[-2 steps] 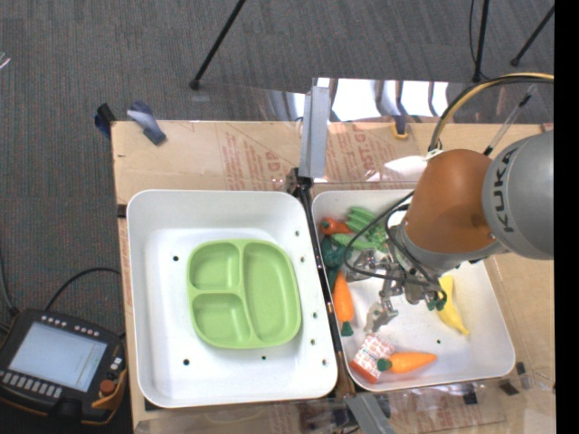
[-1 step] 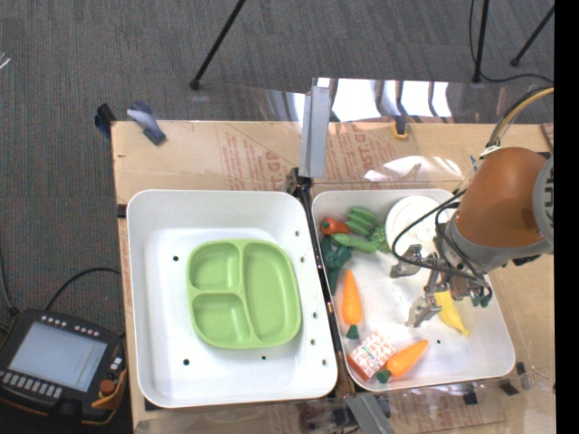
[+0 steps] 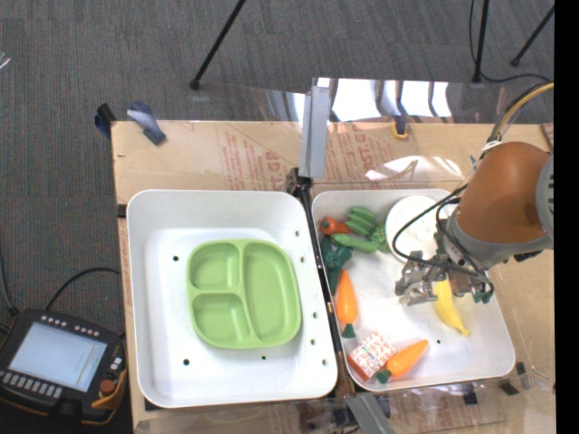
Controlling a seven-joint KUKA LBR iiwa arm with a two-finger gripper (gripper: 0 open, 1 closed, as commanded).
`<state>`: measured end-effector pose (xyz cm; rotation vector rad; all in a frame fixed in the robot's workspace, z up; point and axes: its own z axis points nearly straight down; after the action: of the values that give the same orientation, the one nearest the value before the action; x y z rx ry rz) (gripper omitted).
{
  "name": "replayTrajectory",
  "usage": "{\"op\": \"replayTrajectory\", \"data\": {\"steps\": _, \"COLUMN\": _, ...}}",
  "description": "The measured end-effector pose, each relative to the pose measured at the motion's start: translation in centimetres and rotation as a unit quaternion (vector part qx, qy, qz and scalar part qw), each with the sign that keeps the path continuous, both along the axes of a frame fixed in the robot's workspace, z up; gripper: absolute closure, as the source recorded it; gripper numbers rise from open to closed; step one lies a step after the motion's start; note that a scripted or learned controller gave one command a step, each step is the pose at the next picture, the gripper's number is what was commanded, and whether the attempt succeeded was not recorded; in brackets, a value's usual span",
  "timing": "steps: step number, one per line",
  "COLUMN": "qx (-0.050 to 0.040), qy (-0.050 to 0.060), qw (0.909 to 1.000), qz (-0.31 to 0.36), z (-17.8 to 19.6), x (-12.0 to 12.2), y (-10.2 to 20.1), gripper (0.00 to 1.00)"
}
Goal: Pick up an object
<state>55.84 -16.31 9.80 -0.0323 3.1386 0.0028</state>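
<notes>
My gripper (image 3: 425,287) hangs low over the right bin (image 3: 493,355), just below a white round plate (image 3: 412,227) and left of a yellow banana (image 3: 449,308). The orange wrist band (image 3: 502,197) covers the bin's right side. An orange carrot (image 3: 346,298) lies in the left part of that bin. A second carrot (image 3: 406,358) lies at the front, next to a red-and-white box (image 3: 369,354). Green bean pods (image 3: 362,220) and dark green leaves (image 3: 333,256) lie at the back left.
A light green divided plate (image 3: 244,292) rests in the left bin (image 3: 154,233). A grey post (image 3: 312,134) stands behind the gap between the bins. A teach pendant (image 3: 59,360) lies on the floor at the lower left.
</notes>
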Motion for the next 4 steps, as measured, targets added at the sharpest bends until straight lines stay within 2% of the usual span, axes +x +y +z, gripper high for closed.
{"op": "replayTrajectory", "data": {"steps": 1, "qx": -0.0014, "qy": 0.002, "qw": 0.9991, "qz": -0.043, "z": -0.6, "x": 8.6, "y": -0.1, "gripper": 1.0}}
{"op": "replayTrajectory", "data": {"steps": 2, "qx": -0.0006, "qy": 0.01, "qw": 0.999, "qz": -0.043, "z": -0.6, "x": 8.4, "y": -0.1, "gripper": 0.0}}
{"op": "replayTrajectory", "data": {"steps": 3, "qx": -0.0008, "qy": 0.001, "qw": 0.9965, "qz": -0.084, "z": -0.3, "x": 0.1, "y": -4.6, "gripper": 0.0}}
{"op": "replayTrajectory", "data": {"steps": 4, "qx": 0.0003, "qy": 0.002, "qw": 0.9872, "qz": -0.16, "z": -1.1, "x": -2.6, "y": -4.6, "gripper": 0.0}}
